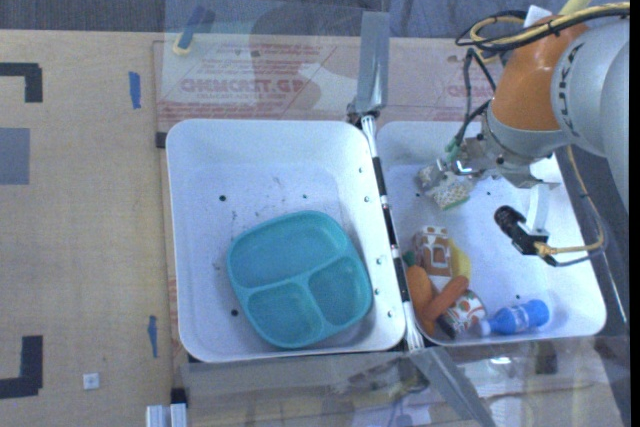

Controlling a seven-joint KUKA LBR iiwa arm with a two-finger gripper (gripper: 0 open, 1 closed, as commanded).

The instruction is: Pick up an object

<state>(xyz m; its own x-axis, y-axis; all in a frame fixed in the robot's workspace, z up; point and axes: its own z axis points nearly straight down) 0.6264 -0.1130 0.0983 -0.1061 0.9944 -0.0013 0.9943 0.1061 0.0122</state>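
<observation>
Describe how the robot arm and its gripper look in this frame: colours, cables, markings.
The arm is a rounded light grey casing with a glossy orange band above the wrist and dark lettering along its right side. Black and yellow cables loop over the band, and a yellow hose runs off toward the upper right. The gripper is a small metallic grey assembly.

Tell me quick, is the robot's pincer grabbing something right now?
Pincer: down in the right bin, right at a small pale object; whether it is open, shut or gripping cannot be told.
</observation>
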